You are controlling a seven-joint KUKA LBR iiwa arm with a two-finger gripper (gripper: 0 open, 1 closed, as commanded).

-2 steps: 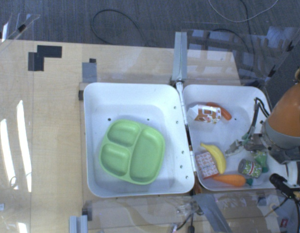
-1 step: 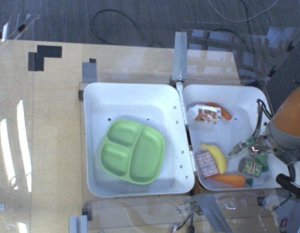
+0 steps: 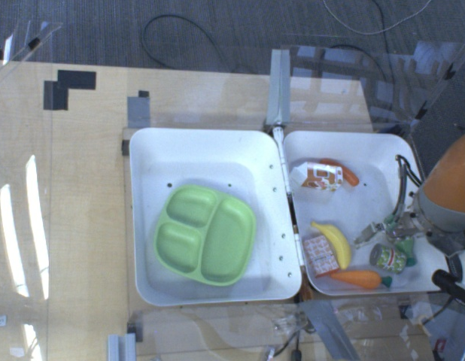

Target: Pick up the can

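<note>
The can (image 3: pixel 390 258), with a green label and a pale top, lies in the right bin (image 3: pixel 375 150), near that bin's front right corner, tilted rather than standing square. The gripper (image 3: pixel 385 232) hangs just above and behind it in the view, its metal fingers (image 3: pixel 367 235) reaching out toward the left from the grey wrist, so that the can sits right under and slightly in front of the tips. Whether the tips touch the can cannot be told, and the can is not seen between them; the view is too small and cluttered there to tell if the gripper is spread or closed. The arm (image 3: pixel 454 183), with its orange band, comes in from the right edge over the bin's right wall. Just in front of the can lies a carrot (image 3: pixel 356 278) along the front wall, its tip close to the can's base. To the can's left are a banana (image 3: pixel 332 242) and a small red-and-white box (image 3: pixel 319 254) touching each other. Farther back in the same bin lies a white and orange packet (image 3: pixel 323 177). The left bin (image 3: pixel 142 201) holds a green divided plate (image 3: pixel 206 235), well apart from the can.
</note>
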